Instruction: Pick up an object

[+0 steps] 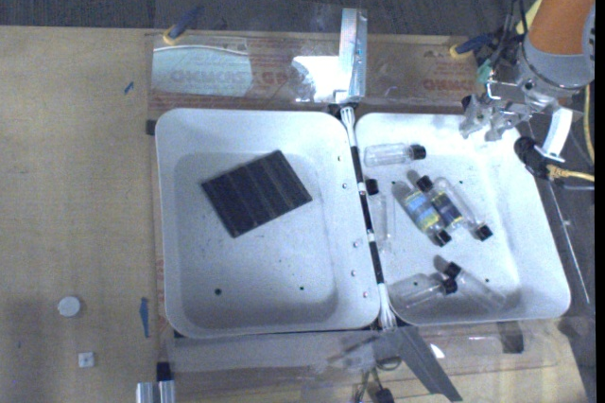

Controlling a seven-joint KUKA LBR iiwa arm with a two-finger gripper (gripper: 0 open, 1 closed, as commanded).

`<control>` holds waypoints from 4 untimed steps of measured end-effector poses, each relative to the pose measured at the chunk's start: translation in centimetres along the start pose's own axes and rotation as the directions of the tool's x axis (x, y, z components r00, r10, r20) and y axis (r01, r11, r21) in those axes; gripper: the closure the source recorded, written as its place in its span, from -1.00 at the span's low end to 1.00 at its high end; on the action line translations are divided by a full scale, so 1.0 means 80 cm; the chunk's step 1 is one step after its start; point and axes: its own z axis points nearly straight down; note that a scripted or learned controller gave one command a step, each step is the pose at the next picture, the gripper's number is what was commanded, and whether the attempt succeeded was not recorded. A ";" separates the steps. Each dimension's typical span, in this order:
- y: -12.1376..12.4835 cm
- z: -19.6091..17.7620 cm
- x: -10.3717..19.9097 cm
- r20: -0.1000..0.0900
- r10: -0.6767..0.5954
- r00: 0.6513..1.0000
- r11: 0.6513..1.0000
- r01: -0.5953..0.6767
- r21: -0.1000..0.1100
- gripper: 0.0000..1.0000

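My claw [492, 119] hangs over the right bin's [539, 292] far right corner, its opening impossible to tell, and those clear bottles [437, 212] lie clustered, likely rolling away.

A ridged mat [256, 193] lies in the left bin [180, 297]. Four small bottles lie in the right bin [539, 288]: one [392, 152] near its far-left corner, two [427, 214] [454, 208] mid-bin, one [423, 286] near its near edge.

Grey arm [558, 61] with orange band, metal gripper [490, 119], black and yellow cables trailing beside
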 end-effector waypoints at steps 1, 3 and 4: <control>-0.007 -0.046 0.067 -0.002 -0.011 1.000 1.000 0.011 -0.017 1.00; -0.005 -0.072 0.068 0.001 -0.013 1.000 1.000 0.013 -0.025 1.00; -0.005 -0.072 0.068 0.002 -0.013 1.000 1.000 0.013 -0.025 -1.00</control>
